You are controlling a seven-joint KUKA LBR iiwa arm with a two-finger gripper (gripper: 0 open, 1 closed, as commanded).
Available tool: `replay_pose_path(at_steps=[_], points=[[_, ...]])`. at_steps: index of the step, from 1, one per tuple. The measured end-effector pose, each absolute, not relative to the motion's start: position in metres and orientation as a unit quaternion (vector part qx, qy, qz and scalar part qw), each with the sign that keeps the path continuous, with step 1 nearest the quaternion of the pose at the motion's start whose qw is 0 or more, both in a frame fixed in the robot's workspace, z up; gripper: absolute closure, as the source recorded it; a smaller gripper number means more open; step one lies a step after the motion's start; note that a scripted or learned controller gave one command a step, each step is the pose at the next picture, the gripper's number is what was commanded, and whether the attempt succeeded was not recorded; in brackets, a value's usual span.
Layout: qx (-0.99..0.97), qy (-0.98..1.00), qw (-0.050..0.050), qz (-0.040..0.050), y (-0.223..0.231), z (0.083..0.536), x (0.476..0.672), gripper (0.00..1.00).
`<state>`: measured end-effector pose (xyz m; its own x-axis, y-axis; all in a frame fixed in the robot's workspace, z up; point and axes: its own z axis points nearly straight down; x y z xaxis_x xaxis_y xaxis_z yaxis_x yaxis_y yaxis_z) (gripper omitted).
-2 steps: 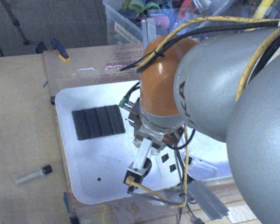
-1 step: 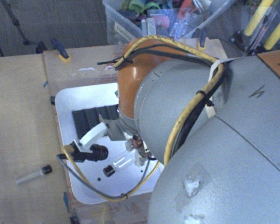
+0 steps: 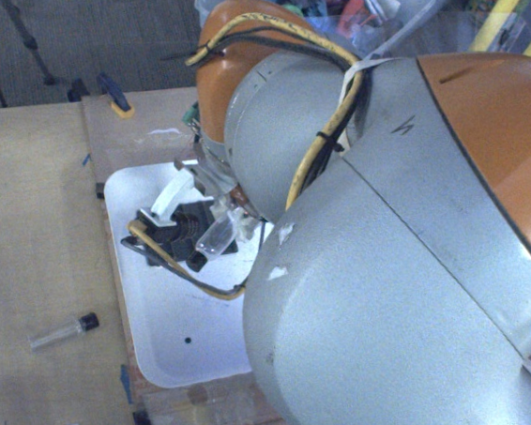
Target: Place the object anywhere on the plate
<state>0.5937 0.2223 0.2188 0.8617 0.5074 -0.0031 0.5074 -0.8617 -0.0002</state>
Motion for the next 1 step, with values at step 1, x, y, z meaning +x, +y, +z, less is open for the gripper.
replay_pose_path(at_steps=[1], points=[[0.995,0.099,-0.001,0.0013,0.2245,0.0861,0.5799,1.00]])
